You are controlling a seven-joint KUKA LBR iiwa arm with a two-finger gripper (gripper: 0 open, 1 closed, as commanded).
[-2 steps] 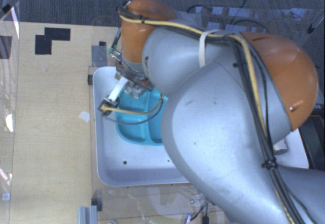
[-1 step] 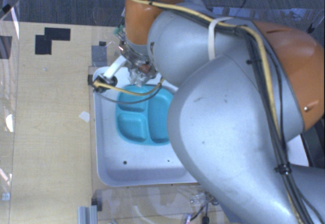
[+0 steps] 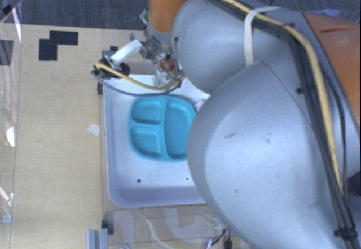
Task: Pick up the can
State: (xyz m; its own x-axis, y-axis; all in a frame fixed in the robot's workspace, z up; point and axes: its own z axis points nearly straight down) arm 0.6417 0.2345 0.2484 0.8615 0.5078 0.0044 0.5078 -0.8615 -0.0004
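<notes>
We see the grey robot arm (image 3: 271, 129) reaching in from the right, its broad rounded casings covering most of the right half of the view and much of the shallow white plastic bin (image 3: 121, 186) beneath it. Above the wrist sits the orange band (image 3: 166, 5), and below it the two-finger gripper (image 3: 162, 75) hangs at the far end of the bin, close to its upper rim. Whether the gripper stands apart or closed we cannot tell, since its tip is small and blurred against the white bin wall, and we make out nothing held there. A yellow-and-black cable (image 3: 127, 75) loops out to the left of the wrist, across the bin's upper left corner, and another cable runs along the arm's casing under a white strap (image 3: 248, 33). In the bin lies a blue plastic plate with three compartments (image 3: 155, 129), flat on the floor, just below the gripper and partly tucked under the arm's casing on its right side. Where the can lies we cannot tell. The bin rests on a light wooden bench (image 3: 56, 146) that bears black tape marks (image 3: 56, 43) near its upper left.
</notes>
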